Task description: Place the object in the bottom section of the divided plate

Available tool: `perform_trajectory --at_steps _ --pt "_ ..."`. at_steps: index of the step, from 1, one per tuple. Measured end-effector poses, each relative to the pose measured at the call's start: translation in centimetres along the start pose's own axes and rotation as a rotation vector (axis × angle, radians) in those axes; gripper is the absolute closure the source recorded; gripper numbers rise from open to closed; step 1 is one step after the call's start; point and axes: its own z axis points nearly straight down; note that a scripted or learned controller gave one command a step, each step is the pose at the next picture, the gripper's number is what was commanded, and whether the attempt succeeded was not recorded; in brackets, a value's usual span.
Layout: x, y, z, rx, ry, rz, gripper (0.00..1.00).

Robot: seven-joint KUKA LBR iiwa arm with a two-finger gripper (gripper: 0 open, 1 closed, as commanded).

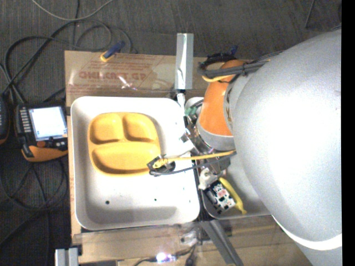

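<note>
A yellow divided plate (pixel 125 143) lies in the left white bin (pixel 133 206), with two small sections at the top and one wide section at the bottom. The arm's orange band (pixel 215 115) and wrist hang over the wall between the two bins. The gripper (pixel 184 140) sits just right of the plate, mostly hidden under the arm. A thin yellow and black piece (pixel 158 164) reaches from under the wrist to the plate's lower right rim. Whether it is a held object or a cable, I cannot tell.
Small objects, one yellow (pixel 236 198) and one white and black (pixel 221 195), lie in the right bin under the arm. The grey arm body (pixel 294 143) covers most of that bin. A handheld screen (pixel 44 123) and cables lie on the floor to the left.
</note>
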Motion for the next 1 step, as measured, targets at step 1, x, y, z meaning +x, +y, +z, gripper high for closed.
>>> perform_trajectory --at_steps 1 --pt "0.24 -1.02 0.77 0.000 -0.001 0.194 0.00"
